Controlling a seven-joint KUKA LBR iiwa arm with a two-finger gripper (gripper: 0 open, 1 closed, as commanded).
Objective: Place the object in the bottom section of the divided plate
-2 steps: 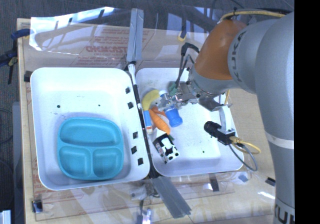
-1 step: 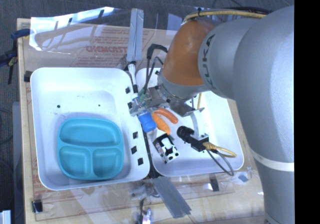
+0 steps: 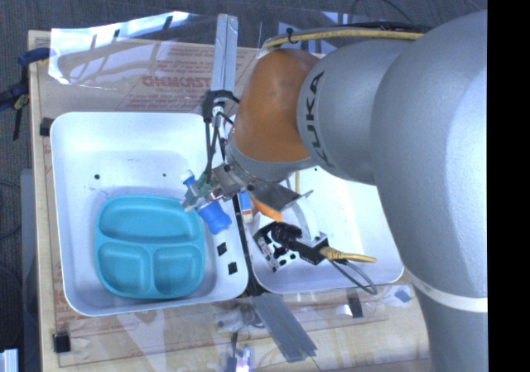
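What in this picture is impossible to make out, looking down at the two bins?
Camera view:
The right bin: most of its floor is hidden under the arm.
The orange thing in it: just a sliver peeks out below the arm, so I can't name it.
The small blue thing by the gripper, at the right edge of the plate: too small and blurred to name, or to tell if it touches the plate.

Dark letters "KUKA" run along the grey arm (image 3: 348, 105) (first letter half hidden); faint red print on the worktop (image 3: 99, 84) seems to read "CHEMCAST".
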